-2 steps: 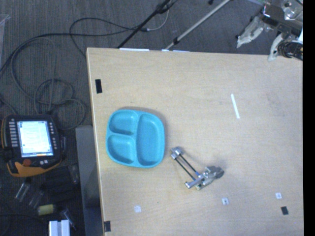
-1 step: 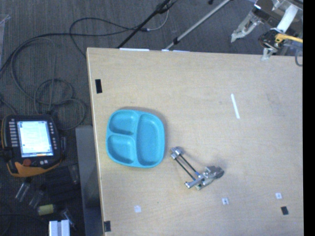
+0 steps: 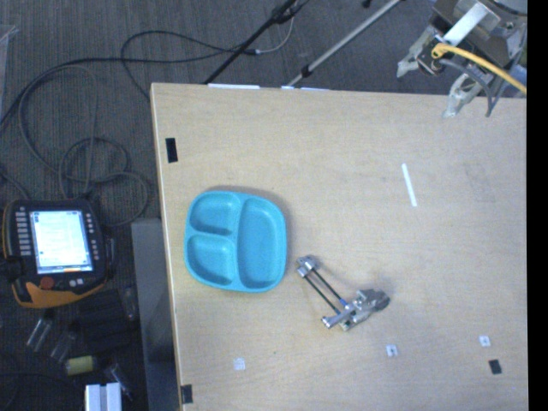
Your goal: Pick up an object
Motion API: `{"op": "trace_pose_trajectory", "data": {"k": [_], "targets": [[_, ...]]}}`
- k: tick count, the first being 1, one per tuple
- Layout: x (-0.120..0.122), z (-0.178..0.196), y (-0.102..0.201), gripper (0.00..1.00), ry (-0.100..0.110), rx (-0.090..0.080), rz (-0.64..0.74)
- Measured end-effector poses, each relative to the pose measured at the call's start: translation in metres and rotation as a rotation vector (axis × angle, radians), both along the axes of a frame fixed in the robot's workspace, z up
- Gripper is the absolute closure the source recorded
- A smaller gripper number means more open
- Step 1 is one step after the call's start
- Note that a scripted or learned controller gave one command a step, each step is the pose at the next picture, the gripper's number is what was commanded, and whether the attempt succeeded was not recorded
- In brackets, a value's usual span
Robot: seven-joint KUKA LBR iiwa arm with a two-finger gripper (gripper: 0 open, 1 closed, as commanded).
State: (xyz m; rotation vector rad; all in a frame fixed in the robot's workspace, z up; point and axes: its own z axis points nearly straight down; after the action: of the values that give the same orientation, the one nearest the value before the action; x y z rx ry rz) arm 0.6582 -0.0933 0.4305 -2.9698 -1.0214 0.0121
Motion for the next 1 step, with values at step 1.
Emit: {"op": "trace_pose_trajectory", "data": {"k": [1], "targets": [[-0.0023,-0.0001,0.0581,0.0,-0.002,-0.001,-0.397]]}}
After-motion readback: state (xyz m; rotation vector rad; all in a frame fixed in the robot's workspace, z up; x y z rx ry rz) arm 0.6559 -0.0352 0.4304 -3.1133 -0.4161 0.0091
